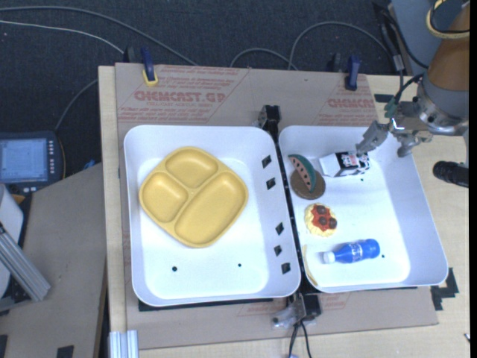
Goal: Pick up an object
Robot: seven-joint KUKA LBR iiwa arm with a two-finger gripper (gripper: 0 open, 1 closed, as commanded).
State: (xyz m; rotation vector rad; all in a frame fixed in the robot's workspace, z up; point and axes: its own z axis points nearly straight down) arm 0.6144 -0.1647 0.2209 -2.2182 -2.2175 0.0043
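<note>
The right bin [417, 200] holds a brown and green watermelon-slice toy [304, 176], a small white and black box [341, 163], a yellow round toy with red spots [321, 219] and a blue bottle [355, 251] lying on its side. My gripper [388, 142] hangs over the far right part of this bin, just right of the white and black box. Its fingers are spread, one finger [369, 139] near the box and the other at the bin's far right wall. Nothing sits between them.
A yellow three-part plate [194, 196] lies in the left bin [141, 259]. A black divider [282, 200] runs between the bins. Blue clamps [149, 71] pin the board at the back. Cables trail over the dark floor behind.
</note>
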